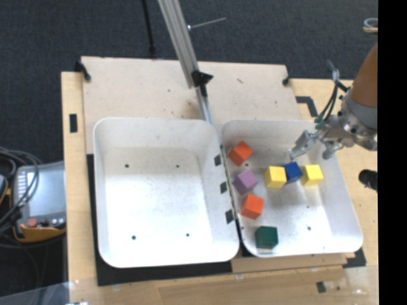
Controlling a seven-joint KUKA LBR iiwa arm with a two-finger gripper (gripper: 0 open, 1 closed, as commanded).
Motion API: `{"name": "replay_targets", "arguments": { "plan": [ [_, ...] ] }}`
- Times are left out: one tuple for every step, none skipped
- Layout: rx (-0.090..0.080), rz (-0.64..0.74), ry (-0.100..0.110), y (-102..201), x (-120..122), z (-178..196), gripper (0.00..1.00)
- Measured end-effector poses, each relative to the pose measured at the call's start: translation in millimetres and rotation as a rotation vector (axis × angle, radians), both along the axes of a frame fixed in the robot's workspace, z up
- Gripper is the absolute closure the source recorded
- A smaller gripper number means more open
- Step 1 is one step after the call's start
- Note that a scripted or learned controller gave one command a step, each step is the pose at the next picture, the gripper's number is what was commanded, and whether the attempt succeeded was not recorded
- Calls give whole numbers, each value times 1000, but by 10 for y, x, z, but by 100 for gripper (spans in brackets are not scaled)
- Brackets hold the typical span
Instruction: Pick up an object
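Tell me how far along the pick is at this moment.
Nothing looks picked yet. All six cubes lie in the right bin: two orange ones, a purple one, a green one, and a blue cube between two yellow ones. The gripper hangs just above that row, with nothing between its jaws. Descent, grasp and lift remain.

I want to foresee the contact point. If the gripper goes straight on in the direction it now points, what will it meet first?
The gripper points down and toward the left into the right bin. It would probably meet the blue cube or the yellow cube beside it first, but depth is unclear from this single view.
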State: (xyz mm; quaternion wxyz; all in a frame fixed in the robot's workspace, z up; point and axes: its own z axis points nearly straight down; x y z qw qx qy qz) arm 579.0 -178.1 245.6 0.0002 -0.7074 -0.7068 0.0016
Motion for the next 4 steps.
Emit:
{"name": "replay_targets", "arguments": {
  "plan": [
    [0, -1, 0, -15, -81, -456, 0],
    [1, -1, 3, -25, -120, -1086, 0],
    [1, -7, -7, -36, -93, -933, 100],
    [0, 4, -10, 24, -145, -408, 100]
  ]
}}
